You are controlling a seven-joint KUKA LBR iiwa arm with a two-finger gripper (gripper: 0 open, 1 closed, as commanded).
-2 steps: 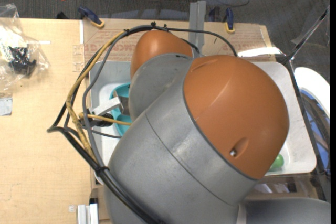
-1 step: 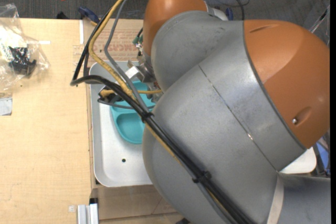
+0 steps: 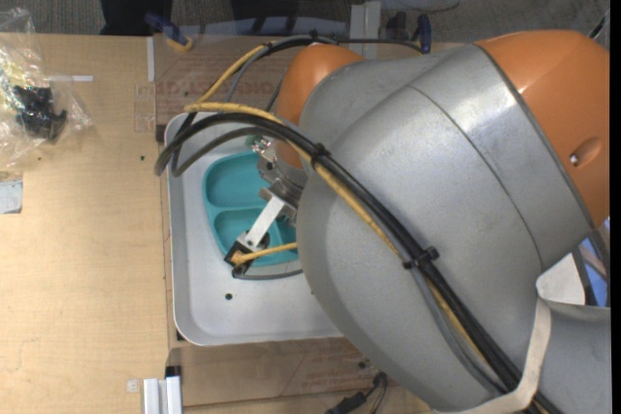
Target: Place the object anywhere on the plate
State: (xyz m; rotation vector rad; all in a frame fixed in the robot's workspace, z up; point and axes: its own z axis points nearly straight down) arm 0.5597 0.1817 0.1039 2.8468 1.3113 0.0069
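Observation:
A teal plate (image 3: 228, 199) with divided compartments lies in a shallow white bin (image 3: 194, 305), towards the bin's far side. My gripper (image 3: 264, 158) hangs over the plate's right part, at the end of the grey arm (image 3: 437, 208), which covers the right half of the view. The arm hides the plate's right edge and whatever lies beyond it. I cannot make out any object at the gripper.
The wooden bench (image 3: 78, 238) spreads out left of the bin. A clear plastic bag with small black parts (image 3: 34, 102) lies at its far left. A blue-handled clamp (image 3: 170, 32) sits at the bench's back edge. A small dark spot (image 3: 229, 296) marks the bin floor.

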